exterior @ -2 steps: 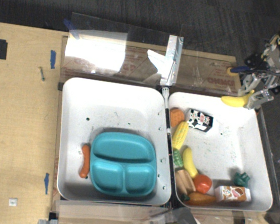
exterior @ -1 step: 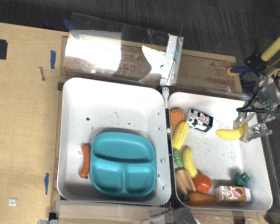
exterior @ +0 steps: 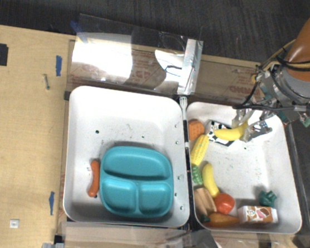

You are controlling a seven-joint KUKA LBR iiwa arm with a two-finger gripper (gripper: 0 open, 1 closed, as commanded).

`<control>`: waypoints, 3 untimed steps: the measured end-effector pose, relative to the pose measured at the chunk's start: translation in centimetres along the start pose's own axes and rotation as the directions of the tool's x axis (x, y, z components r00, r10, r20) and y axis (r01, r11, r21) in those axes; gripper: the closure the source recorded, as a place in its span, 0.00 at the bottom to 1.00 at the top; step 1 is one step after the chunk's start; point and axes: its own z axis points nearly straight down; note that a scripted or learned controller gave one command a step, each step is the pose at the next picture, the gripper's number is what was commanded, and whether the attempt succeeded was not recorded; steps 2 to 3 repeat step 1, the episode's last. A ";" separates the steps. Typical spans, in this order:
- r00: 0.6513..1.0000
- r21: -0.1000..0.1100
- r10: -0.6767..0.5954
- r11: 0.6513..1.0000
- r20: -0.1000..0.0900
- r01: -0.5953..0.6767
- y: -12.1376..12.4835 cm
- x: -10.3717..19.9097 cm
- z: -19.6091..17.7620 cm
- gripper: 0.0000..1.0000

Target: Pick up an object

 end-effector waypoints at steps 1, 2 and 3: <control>0.994 0.006 0.114 0.994 0.006 -0.114 -1.0 -1.0 -5.0 1.00; 0.994 0.006 0.114 0.994 0.006 -0.114 -1.0 -1.0 -5.0 1.00; 0.994 0.006 0.114 0.994 0.006 -0.114 -1.0 -1.0 -5.0 1.00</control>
